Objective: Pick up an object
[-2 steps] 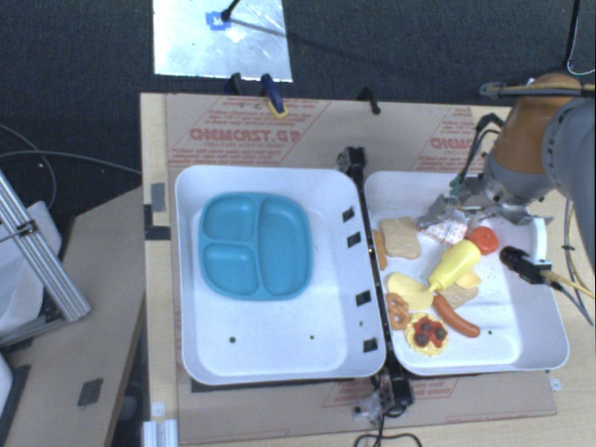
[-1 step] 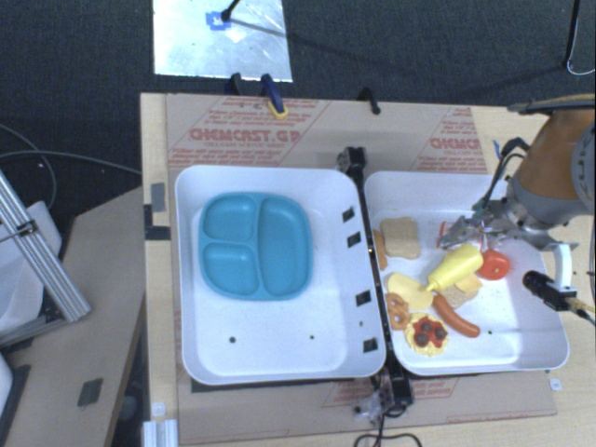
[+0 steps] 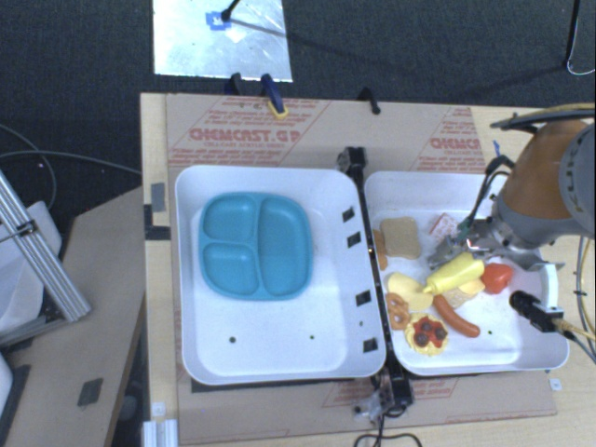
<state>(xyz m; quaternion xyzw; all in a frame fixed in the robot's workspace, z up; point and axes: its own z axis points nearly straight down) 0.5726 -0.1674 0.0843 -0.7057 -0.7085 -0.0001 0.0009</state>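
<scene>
In the right bin [image 3: 410,189], the arm [image 3: 549,180] reaches down from the right edge, its orange band above the grey wrist, and the hand [image 3: 463,247] sits low over the cluster of toy food. Whether the hand is released or clenched cannot be told from this slanted view, and nothing is plainly seen between its parts. Just below the hand lies a yellow mustard bottle [image 3: 454,273], tilted, with its tip pointing up toward the wrist. A red tomato-like piece [image 3: 497,277] sits just beside the bottle's right end. A slice of brown bread [image 3: 401,237] lies to the left of the hand, near the wall between the bins. Below the bottle a red sausage [image 3: 455,316] lies at a slant, and beside it a small round tart with dark berries [image 3: 428,333] rests near the bin's front wall. A pretzel [image 3: 399,309] lies at the left of these, next to a pale yellow piece [image 3: 408,288]. The left bin [image 3: 270,343] holds a blue divided plate [image 3: 255,246] lying flat. Both bins rest on cardboard [image 3: 242,128] covering the bench.
</scene>
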